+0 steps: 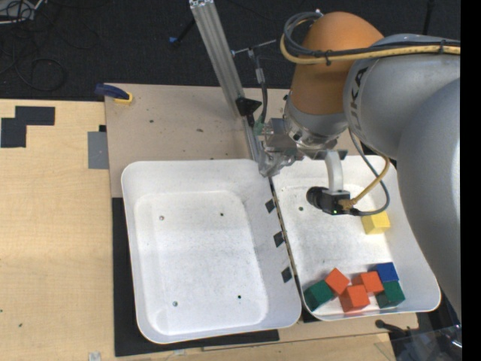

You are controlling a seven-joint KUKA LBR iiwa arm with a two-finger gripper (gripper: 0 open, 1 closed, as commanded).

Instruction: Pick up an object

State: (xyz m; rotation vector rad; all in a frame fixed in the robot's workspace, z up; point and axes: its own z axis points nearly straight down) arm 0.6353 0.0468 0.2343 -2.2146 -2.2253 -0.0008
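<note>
Toward the upper middle of the frame, I am seeing the gripper [275,156] hanging over the top left corner of the right bin [319,239], and I am not managing to tell whether the claw is spread or pressed together. A yellow block [376,222] is lying alone near that bin's right side, while the orange blocks [355,298], green blocks [319,293] and a blue block [385,271] are clustering at its lower edge.

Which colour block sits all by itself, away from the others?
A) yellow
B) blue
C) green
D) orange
A: the yellow block lies alone in the right-hand bin, apart from the huddle of other blocks at the bin's near edge.
</note>
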